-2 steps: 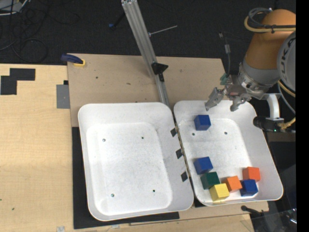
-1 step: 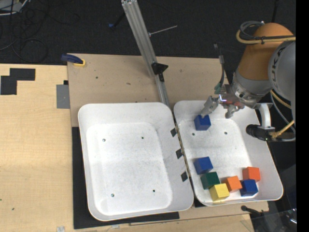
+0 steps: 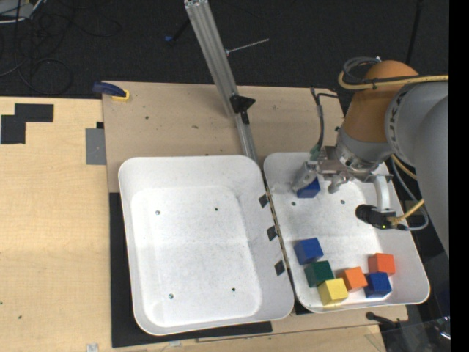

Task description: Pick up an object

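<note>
A pale wooden bench point(image 3: 183, 119) is set against a dark background strewn with cables, and two shallow white bins are borne on it side by side. The left bin point(image 3: 194, 240) is seen with only a few small dark specks on its floor. In the right bin point(image 3: 344, 226), a cluster of small cubes is gathered near the front edge: a blue cube point(image 3: 308, 250), a dark green cube point(image 3: 318, 272), a yellow cube point(image 3: 333, 290), an orange cube point(image 3: 355, 277), a second blue cube point(image 3: 378, 283) and a red-orange cube point(image 3: 382, 263), most of them touching or just beside one another. An aluminium rail point(image 3: 218, 64) is slanted from the back down to the gap between the bins. The grey arm point(image 3: 418, 123) is reached in from the right over the right bin's far part, and its gripper point(image 3: 316, 183) is positioned at a further blue block point(image 3: 308, 189), well apart from the cluster. The block is seen between the fingers and appears to be clasped by them, though whether it is lifted off the bin floor cannot be told.
</note>
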`<state>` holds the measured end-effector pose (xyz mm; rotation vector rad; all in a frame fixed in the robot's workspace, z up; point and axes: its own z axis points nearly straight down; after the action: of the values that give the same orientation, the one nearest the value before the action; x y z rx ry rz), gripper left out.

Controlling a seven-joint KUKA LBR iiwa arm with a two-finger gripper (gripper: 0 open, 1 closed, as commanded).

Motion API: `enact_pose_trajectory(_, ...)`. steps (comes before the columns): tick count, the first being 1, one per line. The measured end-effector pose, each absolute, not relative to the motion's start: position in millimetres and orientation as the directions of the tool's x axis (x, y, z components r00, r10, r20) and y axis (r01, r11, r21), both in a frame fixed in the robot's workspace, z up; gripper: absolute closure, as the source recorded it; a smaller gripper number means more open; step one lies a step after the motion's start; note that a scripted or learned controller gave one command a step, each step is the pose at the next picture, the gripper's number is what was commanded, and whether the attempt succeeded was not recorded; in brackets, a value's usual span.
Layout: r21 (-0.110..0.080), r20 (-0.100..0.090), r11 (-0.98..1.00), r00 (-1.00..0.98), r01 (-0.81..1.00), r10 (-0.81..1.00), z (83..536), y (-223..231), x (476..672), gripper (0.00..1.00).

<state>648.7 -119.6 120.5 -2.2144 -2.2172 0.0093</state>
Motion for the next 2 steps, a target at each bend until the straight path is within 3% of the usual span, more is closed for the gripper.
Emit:
enact_pose_trajectory(1,-0.006,0.001,-0.002,0.002,1.0,1.0,134,-121,649.8,1.0)
enact_pose_trajectory(2,0.003,-0.001,-0.003,0.003,1.0,1.0,198,-124,650.7,1.0)
